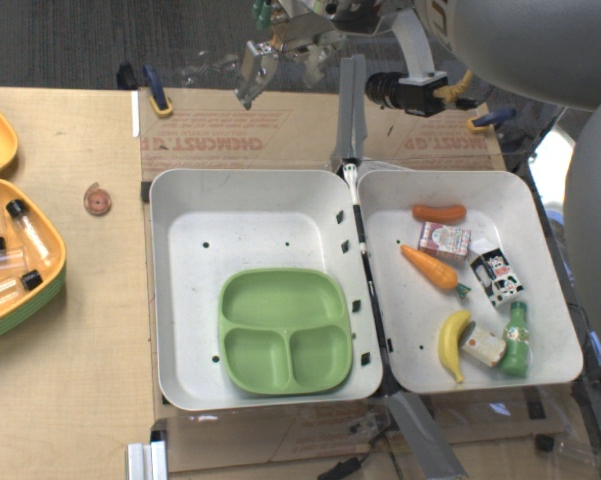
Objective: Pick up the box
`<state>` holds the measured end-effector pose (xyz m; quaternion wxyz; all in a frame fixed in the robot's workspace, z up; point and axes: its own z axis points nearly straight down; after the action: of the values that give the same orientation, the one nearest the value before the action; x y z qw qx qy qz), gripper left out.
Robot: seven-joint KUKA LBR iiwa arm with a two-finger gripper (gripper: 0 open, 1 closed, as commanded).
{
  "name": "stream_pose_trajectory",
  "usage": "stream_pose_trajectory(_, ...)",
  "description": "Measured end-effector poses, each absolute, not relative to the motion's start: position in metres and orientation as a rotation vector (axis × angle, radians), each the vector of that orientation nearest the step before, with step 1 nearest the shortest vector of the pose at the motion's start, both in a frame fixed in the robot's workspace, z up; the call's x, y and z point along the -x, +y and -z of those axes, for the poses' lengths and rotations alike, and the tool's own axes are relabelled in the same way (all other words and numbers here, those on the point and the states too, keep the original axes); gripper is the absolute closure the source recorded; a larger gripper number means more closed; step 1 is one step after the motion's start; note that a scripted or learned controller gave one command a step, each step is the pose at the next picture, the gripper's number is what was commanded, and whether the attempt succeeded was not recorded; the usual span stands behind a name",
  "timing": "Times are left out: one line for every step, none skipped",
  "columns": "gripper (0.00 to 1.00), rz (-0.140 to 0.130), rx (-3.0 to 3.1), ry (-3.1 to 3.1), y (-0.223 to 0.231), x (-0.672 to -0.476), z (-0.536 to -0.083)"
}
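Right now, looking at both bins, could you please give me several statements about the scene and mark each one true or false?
1. The green plate lies in the left bin. True.
2. The pink box lies in the left bin. False: it is in the right bin.
3. The carrot lies just below the pink box. True.
4. The banana rests on the green plate. False: it is in the right bin.
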<state>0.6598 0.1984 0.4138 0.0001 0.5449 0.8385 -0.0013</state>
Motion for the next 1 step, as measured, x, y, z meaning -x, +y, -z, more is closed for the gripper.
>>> stream_pose_trajectory(0.0,0.002,-1.684,2.651,0.2145,-0.66,-0.4259)
